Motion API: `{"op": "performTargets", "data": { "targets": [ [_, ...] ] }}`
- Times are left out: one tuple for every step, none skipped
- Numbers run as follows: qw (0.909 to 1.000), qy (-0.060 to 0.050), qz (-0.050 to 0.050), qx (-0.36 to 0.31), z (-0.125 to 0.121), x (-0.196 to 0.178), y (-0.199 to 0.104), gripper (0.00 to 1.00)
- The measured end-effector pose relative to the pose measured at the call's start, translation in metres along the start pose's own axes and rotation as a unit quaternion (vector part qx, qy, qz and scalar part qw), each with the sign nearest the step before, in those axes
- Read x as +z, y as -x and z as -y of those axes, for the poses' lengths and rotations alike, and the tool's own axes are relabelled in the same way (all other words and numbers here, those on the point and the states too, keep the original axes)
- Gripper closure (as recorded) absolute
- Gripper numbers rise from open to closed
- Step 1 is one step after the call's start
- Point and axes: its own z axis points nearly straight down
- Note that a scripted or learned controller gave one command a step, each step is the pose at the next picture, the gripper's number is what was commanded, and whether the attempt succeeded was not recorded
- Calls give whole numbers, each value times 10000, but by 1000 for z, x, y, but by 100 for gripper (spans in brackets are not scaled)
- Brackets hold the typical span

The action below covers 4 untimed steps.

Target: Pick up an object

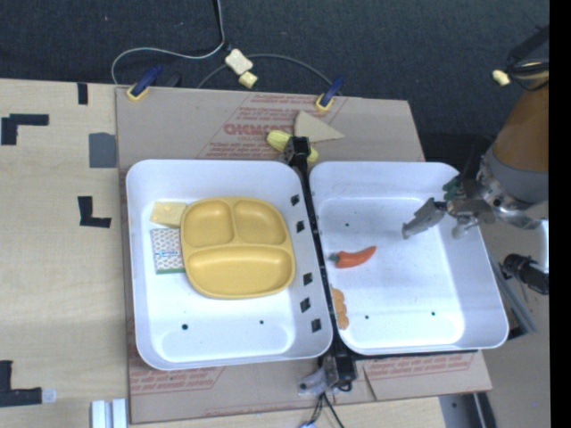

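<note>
The arm is reaching in from the right over the right bin [473,324], its upper body running out past the picture's edge so that little beyond the orange band and wrist is showing. The gripper [437,218] is hanging over the bin's upper right part, near the right wall. One finger is pointing down and to the left, toward the bin's middle; the other is sitting short and partly hidden beside the wrist. They are standing spread apart, with nothing between them.

An orange carrot-like piece [355,257] is lying on the bin floor near the left wall, about midway along it, well apart from the gripper. A small orange thing [339,307] is sitting against the same wall toward the lower left corner; it is too small to make out.

In the left bin [223,346] a yellow divided plate [238,246] is resting at the middle. A pale yellow block [168,213] and a patterned packet [166,249] are lying just beside its left rim, the packet partly tucked under it. Clips along the divider are blurring into dark marks.
</note>
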Motion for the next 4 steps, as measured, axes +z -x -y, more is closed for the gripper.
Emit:
{"op": "performTargets", "data": {
  "targets": [
    [10000,-39,-22,-27,-18,89,-62,0],
    [10000,4,17,-1,-35,138,-78,0],
    [10000,2,-3,-2,-43,135,-76,0],
    [10000,3,6,2,-46,135,-77,0]
  ]
}}
